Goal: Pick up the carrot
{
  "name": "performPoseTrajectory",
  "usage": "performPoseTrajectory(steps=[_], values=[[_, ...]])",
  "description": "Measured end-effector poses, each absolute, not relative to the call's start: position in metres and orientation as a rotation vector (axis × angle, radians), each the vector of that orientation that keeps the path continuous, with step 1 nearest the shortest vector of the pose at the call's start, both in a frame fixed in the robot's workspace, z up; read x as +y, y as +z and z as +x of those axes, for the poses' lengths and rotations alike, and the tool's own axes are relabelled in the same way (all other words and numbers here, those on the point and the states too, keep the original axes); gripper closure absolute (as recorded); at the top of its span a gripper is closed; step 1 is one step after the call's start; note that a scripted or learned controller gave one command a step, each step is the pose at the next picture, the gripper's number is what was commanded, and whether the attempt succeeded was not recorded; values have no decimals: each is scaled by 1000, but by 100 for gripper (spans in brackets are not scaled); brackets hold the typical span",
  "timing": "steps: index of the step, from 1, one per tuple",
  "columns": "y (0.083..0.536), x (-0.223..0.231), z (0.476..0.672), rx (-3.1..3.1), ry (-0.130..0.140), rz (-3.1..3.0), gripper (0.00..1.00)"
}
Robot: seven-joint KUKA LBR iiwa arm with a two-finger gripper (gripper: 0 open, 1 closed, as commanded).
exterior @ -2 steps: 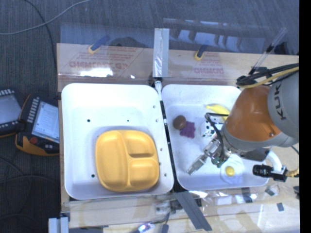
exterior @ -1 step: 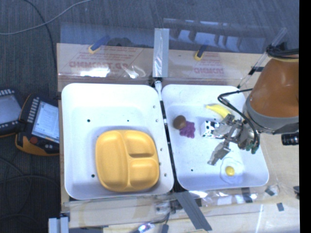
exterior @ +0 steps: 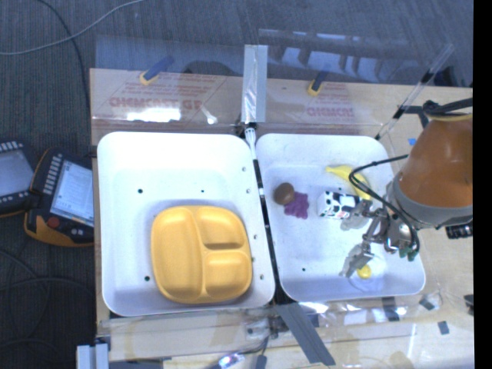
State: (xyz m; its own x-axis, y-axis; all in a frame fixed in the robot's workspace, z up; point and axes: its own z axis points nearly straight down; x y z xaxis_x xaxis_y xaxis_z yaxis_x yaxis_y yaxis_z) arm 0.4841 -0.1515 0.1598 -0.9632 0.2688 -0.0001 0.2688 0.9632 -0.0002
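Note:
My gripper (exterior: pixel 361 261) hangs low over the front right part of the right bin (exterior: pixel 307 283), reaching in from the right under the orange band of the arm (exterior: pixel 438 167). Right beneath its tip lies a small yellow and white object (exterior: pixel 369 270), partly covered by the gripper. Whether anything is held cannot be made out. Further left in the same bin lie a brown round piece (exterior: pixel 284 192), a purple toy (exterior: pixel 297 205), a black and white toy (exterior: pixel 337 204) and a yellow banana-like piece (exterior: pixel 340 174).
The left bin (exterior: pixel 131 160) holds a yellow divided tray (exterior: pixel 201 252). A raised divider (exterior: pixel 261 206) separates the two bins. Cables loop off the wrist around (exterior: pixel 369 177). A handheld pendant (exterior: pixel 58 198) lies off the bench at left.

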Motion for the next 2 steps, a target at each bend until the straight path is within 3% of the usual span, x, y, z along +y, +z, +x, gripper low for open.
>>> performPoseTrajectory(steps=[1, 2], values=[[90, -101, 487, 3131, -6, 165, 0], [90, -113, 487, 2840, 10, 1328, 0]])
